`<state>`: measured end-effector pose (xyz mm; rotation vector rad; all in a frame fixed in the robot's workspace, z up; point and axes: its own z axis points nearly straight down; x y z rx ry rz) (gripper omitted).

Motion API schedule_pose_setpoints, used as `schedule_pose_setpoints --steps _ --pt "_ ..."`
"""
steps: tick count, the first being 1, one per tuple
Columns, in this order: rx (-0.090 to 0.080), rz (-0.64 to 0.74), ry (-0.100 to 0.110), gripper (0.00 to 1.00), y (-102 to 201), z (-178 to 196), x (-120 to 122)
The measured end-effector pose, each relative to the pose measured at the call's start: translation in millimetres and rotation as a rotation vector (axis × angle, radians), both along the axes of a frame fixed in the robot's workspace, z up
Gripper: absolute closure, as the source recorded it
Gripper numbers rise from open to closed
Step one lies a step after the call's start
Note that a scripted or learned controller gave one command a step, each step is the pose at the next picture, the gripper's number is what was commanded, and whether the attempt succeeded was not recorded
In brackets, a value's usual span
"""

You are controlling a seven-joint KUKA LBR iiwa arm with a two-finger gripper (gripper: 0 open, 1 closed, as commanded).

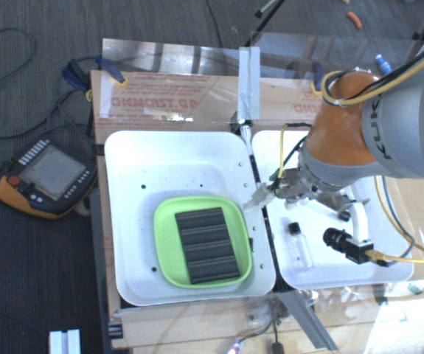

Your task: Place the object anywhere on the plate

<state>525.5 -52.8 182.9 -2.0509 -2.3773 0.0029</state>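
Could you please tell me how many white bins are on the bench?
2: the left bin holds the green plate; the right bin sits beside it, under the arm.

A dark grey, ribbed rectangular block is lying flat on a lime-green square plastic plate, its long axis running roughly from twelve to six o'clock.
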Motion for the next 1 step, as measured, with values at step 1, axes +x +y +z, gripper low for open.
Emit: schedule_pose_setpoints --steps 1 --pt "-0.001 -0.016 -0.001 0.0 5.7 54.4 14.3"
